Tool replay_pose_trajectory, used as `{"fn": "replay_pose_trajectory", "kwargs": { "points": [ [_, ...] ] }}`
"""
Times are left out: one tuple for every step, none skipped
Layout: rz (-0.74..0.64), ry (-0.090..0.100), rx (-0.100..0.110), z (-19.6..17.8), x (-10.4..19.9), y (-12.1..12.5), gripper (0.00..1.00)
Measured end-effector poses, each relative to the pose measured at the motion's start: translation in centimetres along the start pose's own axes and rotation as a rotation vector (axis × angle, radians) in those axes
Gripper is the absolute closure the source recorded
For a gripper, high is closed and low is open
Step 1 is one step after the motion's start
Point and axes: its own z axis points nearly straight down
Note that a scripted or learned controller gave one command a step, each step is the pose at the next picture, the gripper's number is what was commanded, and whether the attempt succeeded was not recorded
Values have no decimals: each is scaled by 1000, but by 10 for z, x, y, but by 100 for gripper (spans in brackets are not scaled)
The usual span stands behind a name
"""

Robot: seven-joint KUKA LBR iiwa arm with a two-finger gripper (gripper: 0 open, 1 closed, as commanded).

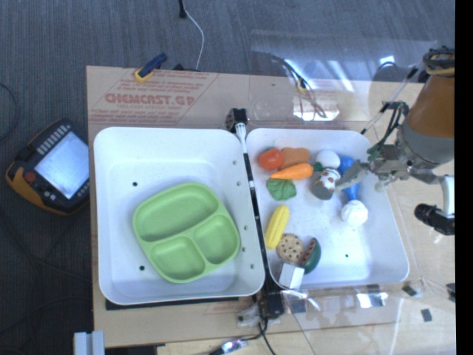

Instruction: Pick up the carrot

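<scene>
Gripper (353,173) is seen over the right bin (384,268), near its far right side, low among the toys; whether it is open or closed cannot be told, and nothing is visibly held. Just beside it lie a grey-and-white piece (325,184), a blue-and-white piece (352,204) and a white ball (327,158). Carrot (293,171) lies further left, apart from the gripper, touching a tomato (270,158) and a green leaf (281,188). Risk judged: crowding may lead to a neighbour being grasped or the carrot being pushed aside. Green divided plate (185,231) sits in the left bin (118,168).
</scene>
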Motion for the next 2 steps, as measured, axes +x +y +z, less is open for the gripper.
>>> {"fn": "replay_pose_trajectory", "kwargs": {
  "points": [
    [96,2,-1,-6,76,56,0],
    [79,-4,-3,95,105,86,0]
  ]
}}
